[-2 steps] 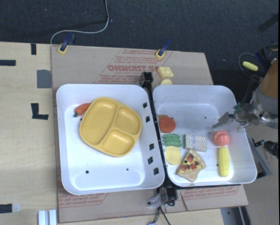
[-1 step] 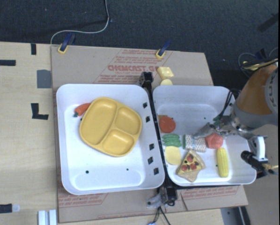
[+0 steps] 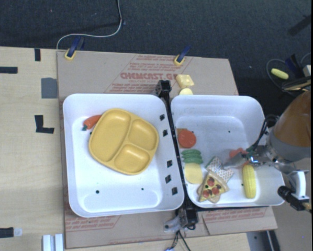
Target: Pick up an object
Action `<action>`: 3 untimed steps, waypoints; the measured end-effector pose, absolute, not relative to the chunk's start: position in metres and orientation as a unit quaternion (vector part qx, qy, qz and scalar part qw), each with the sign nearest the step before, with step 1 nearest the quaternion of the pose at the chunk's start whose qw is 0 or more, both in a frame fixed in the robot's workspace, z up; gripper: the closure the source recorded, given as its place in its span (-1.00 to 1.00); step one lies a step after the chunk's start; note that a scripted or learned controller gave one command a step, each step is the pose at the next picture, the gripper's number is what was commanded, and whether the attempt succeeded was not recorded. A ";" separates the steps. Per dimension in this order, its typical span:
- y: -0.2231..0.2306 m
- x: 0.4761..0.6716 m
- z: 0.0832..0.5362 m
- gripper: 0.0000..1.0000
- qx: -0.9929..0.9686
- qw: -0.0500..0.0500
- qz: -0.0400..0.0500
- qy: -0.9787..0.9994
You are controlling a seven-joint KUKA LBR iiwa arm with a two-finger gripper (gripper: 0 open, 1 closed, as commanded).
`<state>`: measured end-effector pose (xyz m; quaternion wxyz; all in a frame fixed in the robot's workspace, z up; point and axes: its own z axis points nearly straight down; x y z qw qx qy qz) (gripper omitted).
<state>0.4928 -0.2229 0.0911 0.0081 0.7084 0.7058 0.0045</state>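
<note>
On the worktop [image 3: 20, 140], seen from above, two white bins sit side by side on a cardboard sheet [image 3: 146, 72]. The left bin [image 3: 80, 192] holds a yellow divided plate [image 3: 124, 141], tilted slightly, with an orange carrot [image 3: 91, 121] showing at its upper-left edge, touching it.

The right bin [image 3: 224, 109] holds the remaining items. A red round piece [image 3: 187, 138] lies near the left wall. Just below it is a green ridged piece [image 3: 191, 155], and below that a pale yellow piece [image 3: 193, 172]. A pizza slice [image 3: 212, 187] lies at the front, touching a checkered grey wedge [image 3: 220, 168] above it. A corn cob [image 3: 249, 181] lies upright in view near the right wall.

The arm [image 3: 295, 132] enters from the right, over the bin's right edge. The claw [image 3: 239, 156] reaches down into the right bin, just above the corn cob and beside the wedge. A small red item appears at its tip; whether it is gripped is unclear. Claw state: cannot tell.

Outside the bins, a yellow block [image 3: 184, 80] and a pale ball [image 3: 186, 92] rest on the cardboard beyond the right bin's far rim.
</note>
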 end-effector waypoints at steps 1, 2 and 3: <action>-0.174 0.537 0.089 -1.00 0.705 0.005 0.002 0.709; -0.172 0.538 0.101 1.00 0.706 0.002 0.005 0.708; -0.172 0.537 0.100 -1.00 0.706 0.002 0.005 0.708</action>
